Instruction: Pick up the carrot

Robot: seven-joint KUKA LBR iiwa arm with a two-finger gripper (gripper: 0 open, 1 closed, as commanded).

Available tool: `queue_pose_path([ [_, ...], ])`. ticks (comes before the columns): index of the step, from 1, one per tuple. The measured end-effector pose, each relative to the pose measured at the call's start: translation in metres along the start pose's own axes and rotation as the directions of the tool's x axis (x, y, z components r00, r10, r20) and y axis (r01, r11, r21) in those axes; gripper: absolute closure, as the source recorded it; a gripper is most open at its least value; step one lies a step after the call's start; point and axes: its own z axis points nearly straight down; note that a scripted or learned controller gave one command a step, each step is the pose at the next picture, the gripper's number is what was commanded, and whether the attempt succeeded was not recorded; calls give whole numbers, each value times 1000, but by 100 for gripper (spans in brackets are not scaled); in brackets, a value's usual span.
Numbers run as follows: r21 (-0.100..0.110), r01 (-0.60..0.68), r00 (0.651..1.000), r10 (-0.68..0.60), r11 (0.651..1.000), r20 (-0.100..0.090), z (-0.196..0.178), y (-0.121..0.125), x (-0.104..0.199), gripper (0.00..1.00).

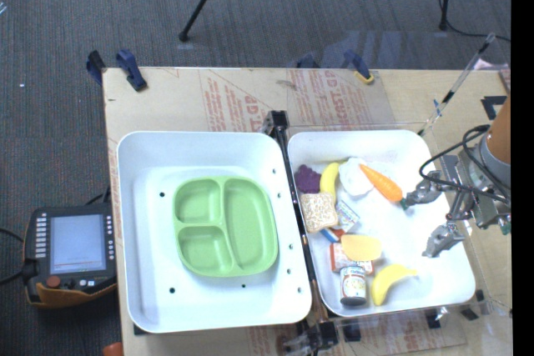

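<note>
The carrot (pixel 382 183) lies just up-left of the open, empty gripper (pixel 431 218), long axis slanting from upper left down toward the nearer finger.

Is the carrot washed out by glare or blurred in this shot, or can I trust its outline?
Camera view: the carrot reads sharp and evenly lit, bright orange against the right bin; no glare on it. The gripper beside it is slightly soft, casting only a faint shadow.
</note>
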Motion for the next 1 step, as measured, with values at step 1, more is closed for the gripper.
queue_pose_path([
  [1, 1, 8, 1000, -8, 1000, 4, 146, -33, -68, 0],
])
